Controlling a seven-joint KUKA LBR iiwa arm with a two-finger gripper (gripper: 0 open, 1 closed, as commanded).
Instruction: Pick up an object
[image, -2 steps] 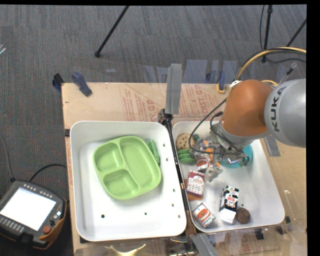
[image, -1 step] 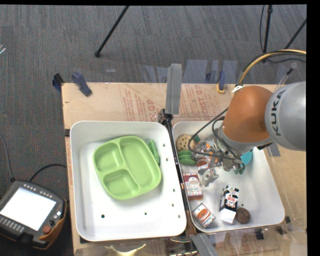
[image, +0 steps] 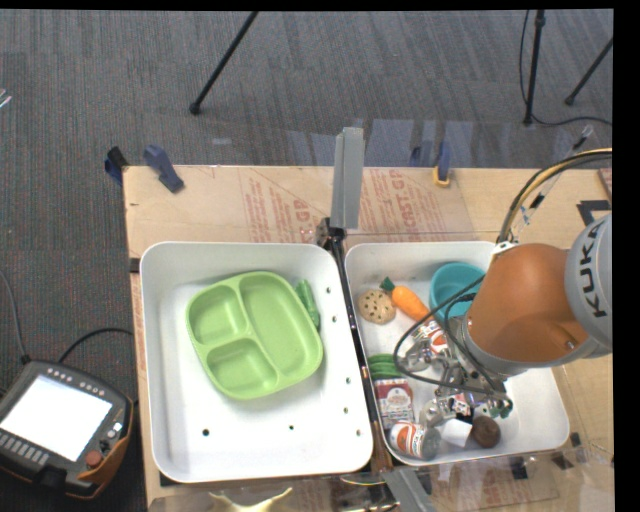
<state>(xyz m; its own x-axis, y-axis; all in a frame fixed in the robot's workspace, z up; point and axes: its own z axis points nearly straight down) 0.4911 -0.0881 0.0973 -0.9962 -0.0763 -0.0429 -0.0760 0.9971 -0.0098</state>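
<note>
Gripper (image: 462, 398) low in right bin (image: 545, 425), over clutter at its front; finger state not discernible. Just beside: small white piece (image: 456, 433), brown ball (image: 485, 431), red-labelled packet (image: 395, 402). Further back: carrot (image: 409, 302), cookie (image: 377, 306), teal bowl (image: 453, 285). Left bin (image: 170, 400): green divided plate (image: 255, 333).

"KUK" is read on the grey arm (image: 603, 285) at the right edge, and red mirrored print, not legible, is seen on the cardboard sheet (image: 250, 205) under the bins.
</note>
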